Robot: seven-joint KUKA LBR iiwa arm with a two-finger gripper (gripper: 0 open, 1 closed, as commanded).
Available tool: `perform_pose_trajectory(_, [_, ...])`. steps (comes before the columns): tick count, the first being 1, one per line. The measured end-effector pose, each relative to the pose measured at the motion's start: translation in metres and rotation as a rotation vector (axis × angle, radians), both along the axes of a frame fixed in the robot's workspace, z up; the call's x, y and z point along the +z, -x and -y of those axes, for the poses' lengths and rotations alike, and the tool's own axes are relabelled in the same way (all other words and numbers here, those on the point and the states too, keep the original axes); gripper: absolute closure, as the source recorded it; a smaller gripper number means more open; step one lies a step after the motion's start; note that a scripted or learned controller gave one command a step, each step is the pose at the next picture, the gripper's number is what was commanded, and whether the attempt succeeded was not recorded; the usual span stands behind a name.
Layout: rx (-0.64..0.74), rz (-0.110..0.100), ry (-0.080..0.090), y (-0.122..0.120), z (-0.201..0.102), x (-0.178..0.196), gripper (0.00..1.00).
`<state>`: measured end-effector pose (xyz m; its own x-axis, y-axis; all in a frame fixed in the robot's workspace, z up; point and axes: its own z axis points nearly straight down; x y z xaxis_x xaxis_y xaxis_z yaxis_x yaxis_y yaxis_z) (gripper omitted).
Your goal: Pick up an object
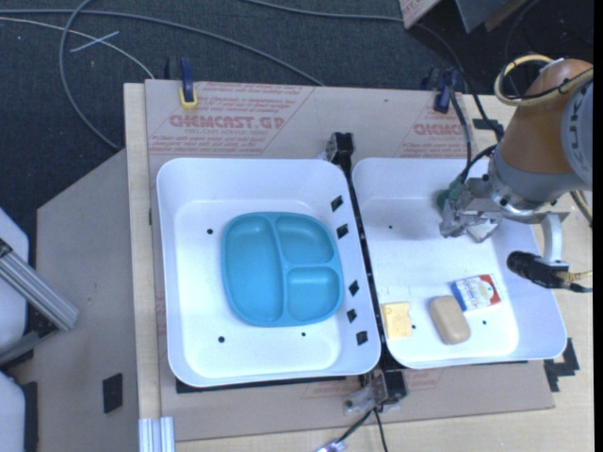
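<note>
The gripper [468,226] is hovering over the far part of the right bin [415,179], above bare white floor; whether it is spread or pressed together cannot be told from this angle. Nothing is showing between it and the floor.

Candidate objects are lying well apart from it, toward the near side of the same bin: a tan bread-like lump [450,319], a small blue, white and red packet [476,293] just beside it on the far right, and a flat yellow square [397,319] resting against the bin's left wall.

Risks, as judged: a descent from the present position is likely closing on nothing. The lump and packet are sitting close together, so a grasp on one may be nudging the other. The yellow square is lying flat and hard against the wall, giving little purchase.

The blue divided plate [283,268] is occupying the left bin [188,196].
</note>
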<state>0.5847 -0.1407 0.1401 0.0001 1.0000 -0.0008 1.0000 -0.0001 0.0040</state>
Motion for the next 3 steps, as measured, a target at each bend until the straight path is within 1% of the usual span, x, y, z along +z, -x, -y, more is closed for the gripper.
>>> perform_pose_trajectory(1, [0.001, 0.002, 0.0, -0.002, 0.001, 0.044, 1.0])
perform_pose_trajectory(2, [0.002, 0.002, 0.0, 0.003, -0.001, 0.105, 1.0])
perform_pose_trajectory(3, [0.007, -0.006, -0.004, 0.004, -0.065, 0.1, 1.0])
